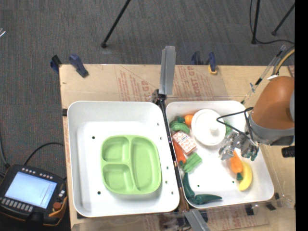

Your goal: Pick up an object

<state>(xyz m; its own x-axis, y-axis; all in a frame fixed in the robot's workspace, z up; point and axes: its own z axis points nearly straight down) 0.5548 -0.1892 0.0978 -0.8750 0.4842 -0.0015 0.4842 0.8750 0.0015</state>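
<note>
Dark green toy pepper (204, 197) lies nearest, below-left of the pincer (239, 150). Just under the pincer sit a yellow banana (246, 178) and a small orange carrot (236, 164), touching. Whether its fingers grip anything, I cannot tell. Beyond-left stands a white bowl (208, 126).

A robotics lab: 2 white bins (77, 129) sit on a cardboard-covered bench (120, 81) held by blue clamps (77, 65), tripod legs (118, 16) stand on grey carpet, and a teach pendant (31, 191) lies off the bench's near-left corner.
</note>
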